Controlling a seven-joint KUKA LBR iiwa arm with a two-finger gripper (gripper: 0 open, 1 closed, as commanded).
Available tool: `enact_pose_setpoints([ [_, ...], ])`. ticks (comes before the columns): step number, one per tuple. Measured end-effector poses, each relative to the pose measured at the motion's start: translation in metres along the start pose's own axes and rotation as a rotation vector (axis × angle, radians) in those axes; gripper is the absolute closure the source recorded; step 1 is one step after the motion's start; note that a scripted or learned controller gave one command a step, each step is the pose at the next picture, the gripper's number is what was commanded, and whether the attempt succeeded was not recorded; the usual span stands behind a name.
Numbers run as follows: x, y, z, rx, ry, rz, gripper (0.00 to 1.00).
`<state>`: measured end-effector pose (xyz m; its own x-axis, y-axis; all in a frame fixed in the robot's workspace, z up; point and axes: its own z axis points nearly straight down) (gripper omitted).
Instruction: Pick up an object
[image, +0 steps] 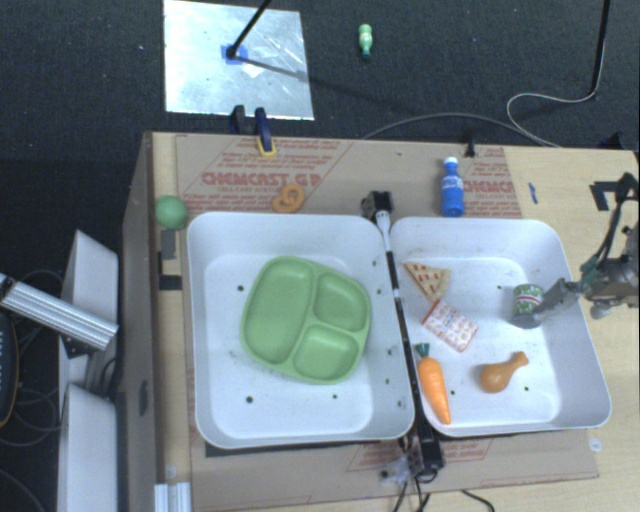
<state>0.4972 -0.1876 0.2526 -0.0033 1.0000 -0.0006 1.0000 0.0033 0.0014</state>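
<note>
One small green-labelled can (527, 300) stands in the right bin (570, 390) near its right wall, touching the gripper (552, 298) reaching from the right; its grip cannot be told

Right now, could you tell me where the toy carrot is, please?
The carrot lies in the right bin, against its left wall near the front edge, just below the red-and-white packet and left of the drumstick.

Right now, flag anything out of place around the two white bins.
A blue plastic bottle, an orange pretzel-shaped toy and a green ball sit on the bench outside the bins; the other toys lie inside the right bin.
</note>
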Motion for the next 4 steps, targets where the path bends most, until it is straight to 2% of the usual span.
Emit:
enact_pose_setpoints([
  [1,-0.018,0.046,0.150,0.005,0.002,0.002,0.00],
  [2,0.017,0.122,0.168,-0.001,0.001,-0.001,0.00],
  [3,0.016,0.123,0.157,-0.004,-0.001,-0.003,1.00],
  [4,0.077,0.125,0.042,-0.006,0.000,-0.003,1.00],
])
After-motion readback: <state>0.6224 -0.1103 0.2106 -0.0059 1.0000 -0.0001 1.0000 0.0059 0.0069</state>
